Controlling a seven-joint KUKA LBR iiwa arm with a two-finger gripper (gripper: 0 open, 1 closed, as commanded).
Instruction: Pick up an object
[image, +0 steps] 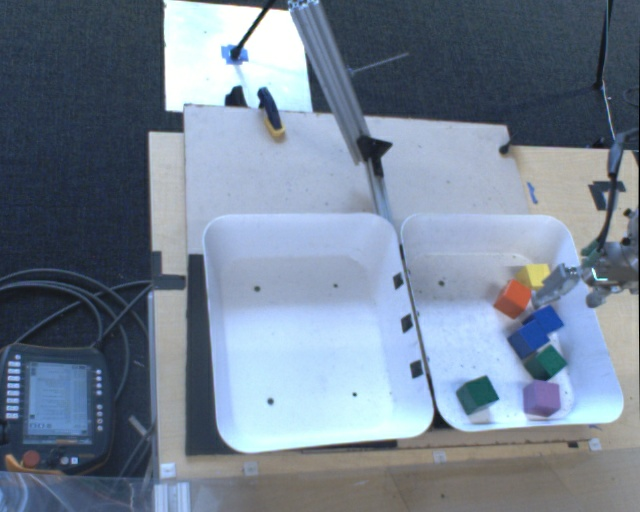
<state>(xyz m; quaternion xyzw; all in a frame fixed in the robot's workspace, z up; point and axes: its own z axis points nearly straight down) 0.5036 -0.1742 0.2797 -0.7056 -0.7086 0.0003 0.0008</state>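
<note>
The right bin (480, 240) holds several blocks along its right side. A yellow block (534, 274) lies beside an orange block (513, 298). Below them sit a blue block (536, 331) and a dark green block (546, 362). A green block (478, 394) and a purple block (541, 398) rest near the front wall. My gripper (556, 285) reaches in over the bin's right rim, its tip low beside the yellow block and just above the blue one. Nothing is visibly held in it.
The left bin (300, 230) sits beside the right one, with black clips on the shared wall. A slanted metal pole (335, 80) crosses the board behind the bins. A teach pendant (55, 405) and cables lie at the far left.
</note>
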